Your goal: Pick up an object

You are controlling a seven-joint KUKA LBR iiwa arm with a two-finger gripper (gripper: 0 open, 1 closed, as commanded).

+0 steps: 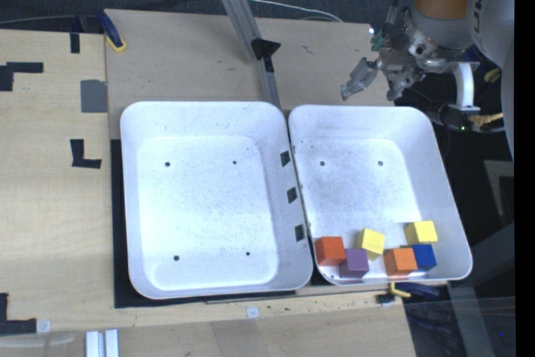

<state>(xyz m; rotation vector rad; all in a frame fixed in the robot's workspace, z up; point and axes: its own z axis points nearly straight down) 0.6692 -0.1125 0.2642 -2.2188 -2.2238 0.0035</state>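
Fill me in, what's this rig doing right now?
A KUKA arm is set up to pick an object from two white bins. Its end effector is above the far edge of the right bin, with nothing between its fingers. The blocks sit clustered at that bin's near edge: two orange ones, two yellow, a purple and a blue. No pick has been made yet.

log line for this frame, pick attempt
phase: pre-grasp | gripper: above right bin far rim, holding nothing | blocks: six, near edge of right bin | left bin: no blocks
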